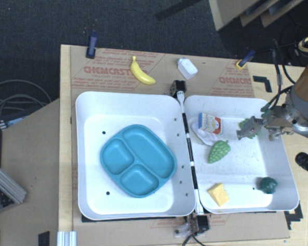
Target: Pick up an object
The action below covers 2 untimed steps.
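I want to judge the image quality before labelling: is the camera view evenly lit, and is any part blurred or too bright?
In the camera view, the light is soft and even; the blue plate and banana are sharp. The white bins are bright, close to washed out, with only faint shadows. The tool looks slightly soft at its tip. The floor beyond the bench is dark.

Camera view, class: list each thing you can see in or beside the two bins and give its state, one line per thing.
Blue divided plate: lying flat in the left bin.
Green strawberry-shaped toy: lying in the right bin.
Yellow block: resting near the right bin's front edge.
Dark green object: resting in the right bin.
White packet: lying crumpled.
Banana: on the board, outside the bins.
Gripper: over the right bin.
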Each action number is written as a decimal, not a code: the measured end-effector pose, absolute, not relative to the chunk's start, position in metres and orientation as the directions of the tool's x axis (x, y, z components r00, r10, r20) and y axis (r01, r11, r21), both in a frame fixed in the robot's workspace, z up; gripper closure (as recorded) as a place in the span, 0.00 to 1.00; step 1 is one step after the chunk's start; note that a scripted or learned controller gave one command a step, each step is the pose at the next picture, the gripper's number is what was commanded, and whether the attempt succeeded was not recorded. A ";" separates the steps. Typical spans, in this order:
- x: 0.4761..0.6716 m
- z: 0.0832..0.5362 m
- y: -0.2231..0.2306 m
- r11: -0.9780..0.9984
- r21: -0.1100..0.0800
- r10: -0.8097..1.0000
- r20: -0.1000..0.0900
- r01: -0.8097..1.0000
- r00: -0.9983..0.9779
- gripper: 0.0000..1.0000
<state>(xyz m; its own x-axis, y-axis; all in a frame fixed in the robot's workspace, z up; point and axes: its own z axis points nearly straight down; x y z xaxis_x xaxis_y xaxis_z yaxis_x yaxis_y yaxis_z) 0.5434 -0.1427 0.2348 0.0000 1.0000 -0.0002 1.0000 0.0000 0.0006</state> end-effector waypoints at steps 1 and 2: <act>0.578 0.116 -0.107 0.001 -0.003 1.000 0.001 1.000 -0.001 0.00; 0.557 0.084 -0.100 0.000 -0.002 1.000 0.001 1.000 0.000 0.00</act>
